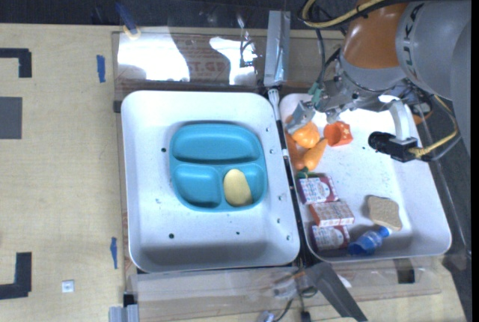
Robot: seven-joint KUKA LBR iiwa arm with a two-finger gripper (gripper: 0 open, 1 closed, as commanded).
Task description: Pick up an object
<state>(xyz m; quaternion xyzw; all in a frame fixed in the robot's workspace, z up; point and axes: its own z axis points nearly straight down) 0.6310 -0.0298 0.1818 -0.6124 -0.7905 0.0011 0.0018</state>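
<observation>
Pale wooden counter point(60, 186) carries two white bins. Nearest, at five o'clock in the right bin point(426, 197), lie a blue-capped bottle point(368, 241), red packets point(323, 201) and a brown sponge point(384, 212). At nine o'clock, the left bin point(142, 163) holds a blue divided tray point(209, 156) with a yellow lemon point(237, 186). Farther, at twelve o'clock, orange plastic vegetables point(313, 142) lie under the gripper point(318, 105); whether it pinches anything I cannot tell.

The hand point(318, 105) hangs over the right bin's point(419, 193) upper left corner, beside orange toy pieces point(308, 139). A blue divided tray point(202, 163) in the left bin point(142, 163) holds a yellow lump point(237, 186).
</observation>
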